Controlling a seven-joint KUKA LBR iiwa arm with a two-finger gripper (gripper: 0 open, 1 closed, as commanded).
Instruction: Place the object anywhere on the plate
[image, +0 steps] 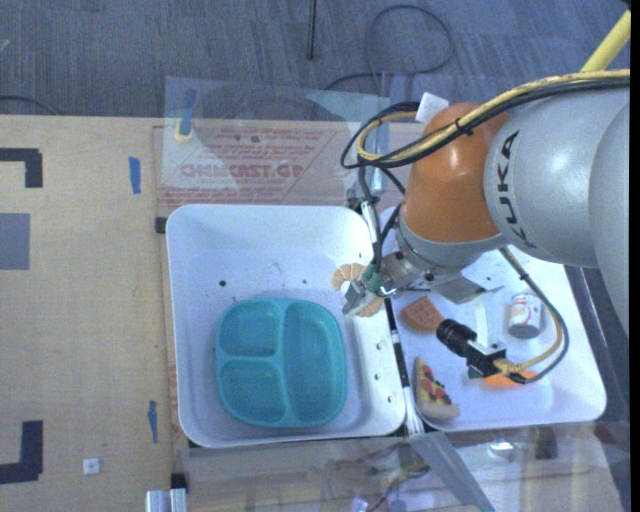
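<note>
Up at the right of the camera view, black letters run down the silver casing of the arm (560, 170), with "UKA" readable beside the orange band (450, 180). Behind the 2 bins, a clear sheet (250, 130) lies over a board with faint red lettering that reads roughly "CHEMCAST"; the rest is too faint to make out.

The arm reaches in from the right and bends down over the strip where the bins meet. Its gripper (360, 293) hangs at the right edge of the left bin (200, 250). I cannot tell whether the gripper is open or closed. A tan round object (349, 276) sits right at the gripper, partly hidden by it, so a grasp cannot be confirmed. It is just right of the teal plate (282, 362) and not on it.

The plate has 3 compartments and lies in the front half of the left bin with nothing on it.

The arm covers much of the right bin (575, 390). Visible there are a brown waffle-like piece (421, 315), a pizza slice (435, 390) near the front left corner, a small white can (522, 313) and an orange piece (488, 372).

Left of the bins, the pale wooden worktop (80, 330) carries a strip of blue tape (134, 175).
</note>
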